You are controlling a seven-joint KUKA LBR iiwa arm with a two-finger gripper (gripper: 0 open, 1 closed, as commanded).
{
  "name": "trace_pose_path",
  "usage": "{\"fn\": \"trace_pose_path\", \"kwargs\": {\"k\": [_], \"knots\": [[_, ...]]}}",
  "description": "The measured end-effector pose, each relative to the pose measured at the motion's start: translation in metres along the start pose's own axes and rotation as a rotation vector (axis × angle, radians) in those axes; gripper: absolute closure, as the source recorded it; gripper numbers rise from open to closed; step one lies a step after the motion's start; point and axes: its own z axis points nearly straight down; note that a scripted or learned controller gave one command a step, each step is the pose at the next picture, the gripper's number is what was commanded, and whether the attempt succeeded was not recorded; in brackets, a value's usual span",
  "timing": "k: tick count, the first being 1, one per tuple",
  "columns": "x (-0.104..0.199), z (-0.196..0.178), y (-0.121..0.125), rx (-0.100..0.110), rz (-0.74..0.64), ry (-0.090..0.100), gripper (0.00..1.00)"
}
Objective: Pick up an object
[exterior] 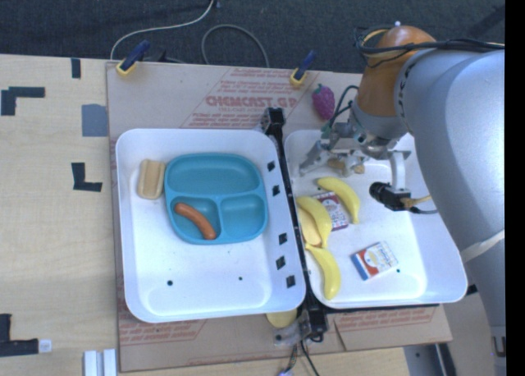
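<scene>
Hovering tool [316,158] above bananas [328,210], apparently spread and grasping nothing; risking slipping off curved, crowded fruit.

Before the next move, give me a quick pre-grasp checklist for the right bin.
1. Silver two-finger gripper over the right white bin: ok.
2. Object between the fingers: not ok, none seen.
3. Target under the gripper: not ok; nearest curved yellow banana lies below it in view.
4. Finger opening: cannot tell.
5. Other targets free: ok; small blue, white and red carton lies apart from the bananas.
</scene>
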Motion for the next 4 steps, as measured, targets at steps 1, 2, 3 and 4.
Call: {"fn": "trace_pose_path", "kwargs": {"k": [1, 2, 3, 4], "knots": [[0.008, 0.008, -0.052, -0.029, -0.004, 0.003, 0.0], [0.007, -0.003, -0.051, -0.027, -0.004, 0.003, 1.0], [0.007, -0.002, -0.051, -0.026, -0.004, 0.003, 0.0], [-0.018, 0.009, -0.106, -0.031, -0.002, 0.004, 0.0]]}}
